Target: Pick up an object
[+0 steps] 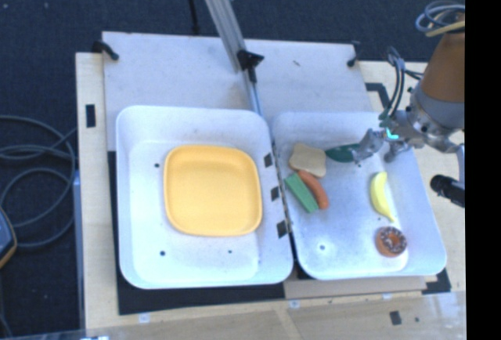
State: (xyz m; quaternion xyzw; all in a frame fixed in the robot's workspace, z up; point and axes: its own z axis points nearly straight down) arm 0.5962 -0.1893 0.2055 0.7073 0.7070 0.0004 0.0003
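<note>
Hand [366,149], grip unclear, hovers near right bin's [438,252] far rim, beside banana [380,195].

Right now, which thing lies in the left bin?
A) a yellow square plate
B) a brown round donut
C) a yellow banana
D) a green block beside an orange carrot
A: the yellow square plate lies alone in the left bin, while the banana, green block, carrot and donut all lie in the right bin.
</note>
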